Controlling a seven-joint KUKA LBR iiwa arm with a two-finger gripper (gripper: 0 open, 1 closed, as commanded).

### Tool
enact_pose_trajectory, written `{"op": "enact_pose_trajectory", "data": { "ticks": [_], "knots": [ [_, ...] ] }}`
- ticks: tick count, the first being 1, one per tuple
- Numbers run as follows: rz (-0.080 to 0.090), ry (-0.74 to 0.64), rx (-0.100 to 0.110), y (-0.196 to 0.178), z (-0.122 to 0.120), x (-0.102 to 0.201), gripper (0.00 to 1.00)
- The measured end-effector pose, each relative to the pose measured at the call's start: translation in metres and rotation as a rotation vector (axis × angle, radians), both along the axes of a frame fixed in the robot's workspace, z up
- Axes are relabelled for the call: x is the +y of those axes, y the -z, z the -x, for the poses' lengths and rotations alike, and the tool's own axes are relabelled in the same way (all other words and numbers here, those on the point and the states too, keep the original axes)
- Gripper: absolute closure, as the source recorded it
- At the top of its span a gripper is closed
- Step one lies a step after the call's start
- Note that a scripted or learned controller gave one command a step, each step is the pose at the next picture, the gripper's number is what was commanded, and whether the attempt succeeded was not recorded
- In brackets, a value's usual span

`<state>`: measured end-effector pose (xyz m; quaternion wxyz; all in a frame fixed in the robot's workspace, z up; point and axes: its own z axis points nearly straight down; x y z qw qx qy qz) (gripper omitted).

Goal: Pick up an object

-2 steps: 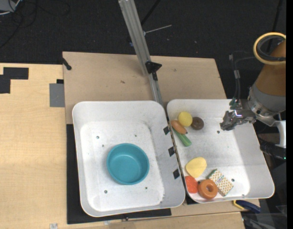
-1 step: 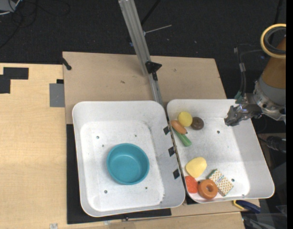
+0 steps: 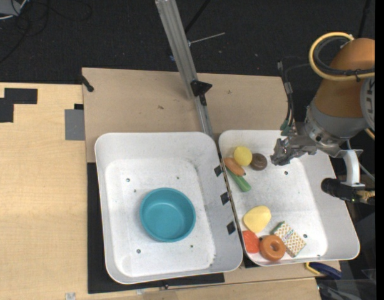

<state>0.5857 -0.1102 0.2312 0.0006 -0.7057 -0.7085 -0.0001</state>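
My gripper [image 3: 281, 155] hangs over the back of the right bin [image 3: 317, 199], just right of a small brown round object [image 3: 259, 162]. Nothing shows between its tips. Left of the brown piece lie a yellow lemon-like object [image 3: 242, 155] and a carrot [image 3: 237, 172] with a green stem. Toward the bin's front sit a yellow rounded object [image 3: 257, 218], an orange-brown doughnut [image 3: 272, 247], a red piece [image 3: 251, 240] and a patterned cracker-like block [image 3: 289, 239].
The left bin [image 3: 117, 155] holds a teal bowl [image 3: 167, 214]. A slanted metal rail [image 3: 182, 55] runs from the top down to the gap between the bins. The arm's grey and orange body [image 3: 342, 99] fills the right side.
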Motion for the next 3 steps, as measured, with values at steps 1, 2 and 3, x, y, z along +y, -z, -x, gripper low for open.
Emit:
{"op": "enact_pose_trajectory", "data": {
  "ticks": [1, 2, 3],
  "knots": [
    [0.001, 0.001, 0.000, -0.002, -0.007, 0.044, 1.00],
    [0.000, 0.000, 0.001, 0.009, -0.006, 0.098, 1.00],
    [0.000, 0.000, 0.000, 0.013, -0.005, 0.159, 1.00]
  ]
}}
